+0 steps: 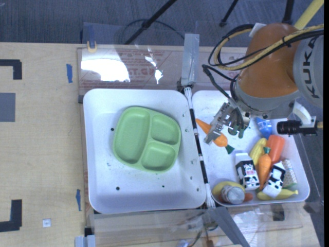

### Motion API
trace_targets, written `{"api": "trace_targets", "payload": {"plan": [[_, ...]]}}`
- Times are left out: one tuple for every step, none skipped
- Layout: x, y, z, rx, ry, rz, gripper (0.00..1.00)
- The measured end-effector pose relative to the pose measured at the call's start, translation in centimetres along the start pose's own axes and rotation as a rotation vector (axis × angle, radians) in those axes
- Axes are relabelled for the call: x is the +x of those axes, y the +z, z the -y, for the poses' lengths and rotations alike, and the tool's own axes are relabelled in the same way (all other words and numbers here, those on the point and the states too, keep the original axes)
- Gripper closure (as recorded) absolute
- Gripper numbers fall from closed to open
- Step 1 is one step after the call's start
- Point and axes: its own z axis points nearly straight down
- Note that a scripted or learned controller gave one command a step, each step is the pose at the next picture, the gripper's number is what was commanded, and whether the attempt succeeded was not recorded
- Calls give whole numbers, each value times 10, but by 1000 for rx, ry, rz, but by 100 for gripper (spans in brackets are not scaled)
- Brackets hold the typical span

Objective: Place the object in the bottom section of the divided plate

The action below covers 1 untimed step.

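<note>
The arm (272, 60) hangs over the right bin (303, 189), at 3 o'clock from the green plate (146, 138) in the left bin (97, 184). The gripper (222, 128) sits right at a small carrot (212, 133); I cannot tell if it grasps it. A weak hold could drop the carrot on the wall between the bins.

The light green divided plastic plate (146, 139) lies alone in the left white bin (103, 189), with bare floor on all sides of it. In the right white bin (303, 192), toy carrots, cow figures and a banana (267, 171) crowd the near right corner; the far left part is barer.
</note>
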Motion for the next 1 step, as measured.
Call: {"api": "trace_targets", "payload": {"plan": [[70, -21, -89, -1, -106, 2, 100]]}}
